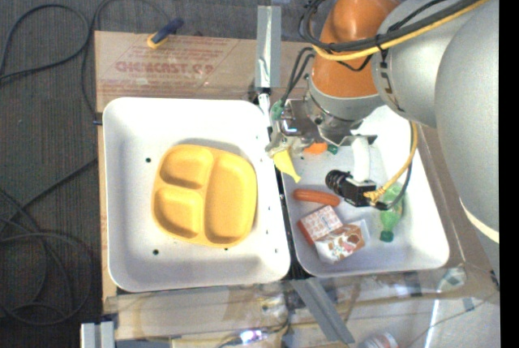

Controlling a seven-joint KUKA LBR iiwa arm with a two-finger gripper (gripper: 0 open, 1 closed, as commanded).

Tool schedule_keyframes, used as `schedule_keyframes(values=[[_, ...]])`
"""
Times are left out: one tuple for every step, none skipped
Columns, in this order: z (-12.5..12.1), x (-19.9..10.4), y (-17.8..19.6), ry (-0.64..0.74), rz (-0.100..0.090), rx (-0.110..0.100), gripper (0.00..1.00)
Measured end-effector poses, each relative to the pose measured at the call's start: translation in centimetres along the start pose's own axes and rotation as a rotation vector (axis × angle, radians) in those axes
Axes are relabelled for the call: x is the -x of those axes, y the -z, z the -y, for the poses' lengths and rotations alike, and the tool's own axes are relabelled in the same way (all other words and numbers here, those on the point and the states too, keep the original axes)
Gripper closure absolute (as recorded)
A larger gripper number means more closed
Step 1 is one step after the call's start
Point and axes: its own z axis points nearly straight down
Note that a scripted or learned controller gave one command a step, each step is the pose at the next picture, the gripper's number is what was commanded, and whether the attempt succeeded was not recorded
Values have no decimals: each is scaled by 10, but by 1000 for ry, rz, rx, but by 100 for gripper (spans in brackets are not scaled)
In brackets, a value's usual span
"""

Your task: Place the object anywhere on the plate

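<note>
A yellow plate with three compartments lies in the left bin, and nothing rests on it. My gripper hangs over the left edge of the right bin, close to the wall between the two bins. Just below it a yellow wedge-shaped piece lies against that wall; whether the gripper touches it cannot be made out. A small orange piece peeks out under the wrist.
In the right bin lie a red sausage, a red-and-white box, a patterned packet and a green bottle. The grey arm covers the bin's far right part.
</note>
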Motion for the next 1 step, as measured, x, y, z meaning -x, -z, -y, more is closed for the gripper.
schedule_keyframes(values=[[-25, -55, -30, 68, 1, 1, 100]])
